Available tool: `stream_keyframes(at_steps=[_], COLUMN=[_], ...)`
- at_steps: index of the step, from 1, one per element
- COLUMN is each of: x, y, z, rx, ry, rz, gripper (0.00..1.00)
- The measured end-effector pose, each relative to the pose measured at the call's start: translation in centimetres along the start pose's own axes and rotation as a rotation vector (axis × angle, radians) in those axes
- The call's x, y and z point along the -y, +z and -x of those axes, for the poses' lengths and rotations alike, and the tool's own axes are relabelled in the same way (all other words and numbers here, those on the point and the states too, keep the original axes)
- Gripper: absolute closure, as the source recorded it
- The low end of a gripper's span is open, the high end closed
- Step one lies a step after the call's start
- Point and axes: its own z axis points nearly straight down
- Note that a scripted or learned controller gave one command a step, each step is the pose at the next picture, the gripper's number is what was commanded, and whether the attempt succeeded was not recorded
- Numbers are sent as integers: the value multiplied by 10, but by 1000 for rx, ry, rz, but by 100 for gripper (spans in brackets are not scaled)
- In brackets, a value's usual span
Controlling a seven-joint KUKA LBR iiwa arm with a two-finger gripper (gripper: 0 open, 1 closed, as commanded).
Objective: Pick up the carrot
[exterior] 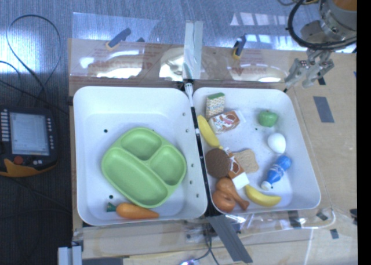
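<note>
The orange carrot [136, 211] with a small green top lies flat at the near edge of the left bin [93, 113], just in front of the green divided plate [145, 167]. My gripper [310, 72] hangs at the upper right, beyond the far right corner of the right bin [295, 142], far from the carrot. Its fingers stand apart with nothing between them.
The right bin holds several toy foods: a banana [207, 131], a cracker sandwich [215, 104], a green apple [267, 118], a white egg [276, 142], a blue bottle [276, 171], a second banana [262, 196] and a chicken drumstick [227, 195]. A teach pendant [26, 141] lies left of the bench.
</note>
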Motion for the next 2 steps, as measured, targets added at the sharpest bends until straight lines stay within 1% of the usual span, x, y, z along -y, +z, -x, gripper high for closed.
stream_keyframes(at_steps=[1,2], x=[-2,-3], y=[-47,31], z=[-36,-35], rx=[-5,-1], ry=[96,65], rz=[0,10], gripper=[100,100])
